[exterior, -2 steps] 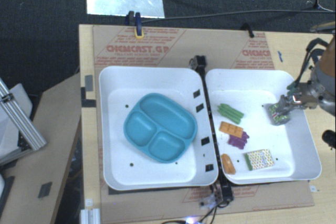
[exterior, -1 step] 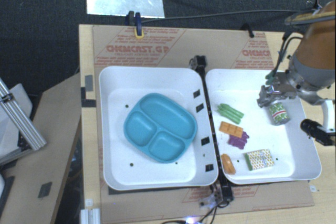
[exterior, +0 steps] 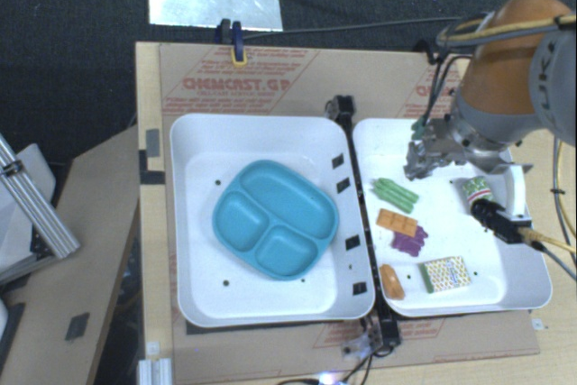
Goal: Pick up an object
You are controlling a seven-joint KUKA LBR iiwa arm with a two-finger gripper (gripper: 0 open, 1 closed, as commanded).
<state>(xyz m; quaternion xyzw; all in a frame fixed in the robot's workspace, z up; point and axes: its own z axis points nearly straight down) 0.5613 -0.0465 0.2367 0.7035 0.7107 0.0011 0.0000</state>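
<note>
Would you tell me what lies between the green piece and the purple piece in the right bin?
An orange block lies between the green piece and purple piece.

two white bins: the left bin (exterior: 194,221) and the right bin (exterior: 523,284). one blue divided plate (exterior: 273,218). one green ridged piece (exterior: 395,193), one orange waffle piece (exterior: 397,222), one purple piece (exterior: 408,242), one orange oval piece (exterior: 392,280), one patterned green box (exterior: 444,273), one small green-labelled can (exterior: 475,189).

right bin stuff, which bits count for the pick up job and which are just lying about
For the job:
gripper, above the right bin
green ridged piece
orange block
purple piece
orange oval piece
speckled packet
small green-labelled can

Lying about:
blue divided plate in the left bin
clamp on the board's far edge
</note>
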